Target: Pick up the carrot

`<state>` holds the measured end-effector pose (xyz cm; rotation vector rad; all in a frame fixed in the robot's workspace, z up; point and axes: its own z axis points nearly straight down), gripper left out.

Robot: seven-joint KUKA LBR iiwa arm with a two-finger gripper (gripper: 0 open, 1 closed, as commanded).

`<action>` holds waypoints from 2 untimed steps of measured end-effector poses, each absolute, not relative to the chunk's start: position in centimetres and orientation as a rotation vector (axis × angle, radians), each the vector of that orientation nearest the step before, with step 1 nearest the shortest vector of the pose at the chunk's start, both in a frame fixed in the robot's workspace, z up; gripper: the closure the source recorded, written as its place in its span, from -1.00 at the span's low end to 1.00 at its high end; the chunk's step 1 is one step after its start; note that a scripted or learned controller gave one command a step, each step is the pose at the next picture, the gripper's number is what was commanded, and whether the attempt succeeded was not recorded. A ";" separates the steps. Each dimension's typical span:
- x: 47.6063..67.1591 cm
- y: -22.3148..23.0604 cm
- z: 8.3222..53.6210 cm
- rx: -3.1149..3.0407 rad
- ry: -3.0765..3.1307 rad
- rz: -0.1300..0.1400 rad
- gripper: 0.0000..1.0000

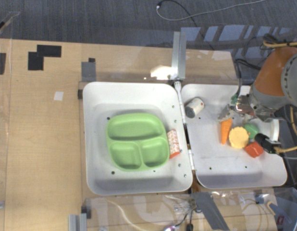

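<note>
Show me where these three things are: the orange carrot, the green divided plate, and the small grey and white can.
orange carrot (226, 131): camera view, middle of its body.
green divided plate (135, 125): camera view, floor of its large upper compartment.
small grey and white can (193, 107): camera view, its side wall.

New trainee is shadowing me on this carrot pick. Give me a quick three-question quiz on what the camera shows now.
1. True or false: the carrot lies in the right bin.
2. What touches the green divided plate's right edge?
A. a small patterned packet
B. the yellow piece
C. the silver can
3. Fill in: the gripper is just above and to the right of the carrot's ____ end.

Key:
1. True.
2. A, the small patterned packet; the yellow piece and silver can sit in the right bin.
3. Upper.
</note>
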<state>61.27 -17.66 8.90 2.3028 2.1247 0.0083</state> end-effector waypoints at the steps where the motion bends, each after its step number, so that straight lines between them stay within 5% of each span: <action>1: 61.6 -17.4 10.2 2.298 2.124 0.021 1.00; 2: 62.6 -7.9 21.1 2.000 2.416 0.007 1.00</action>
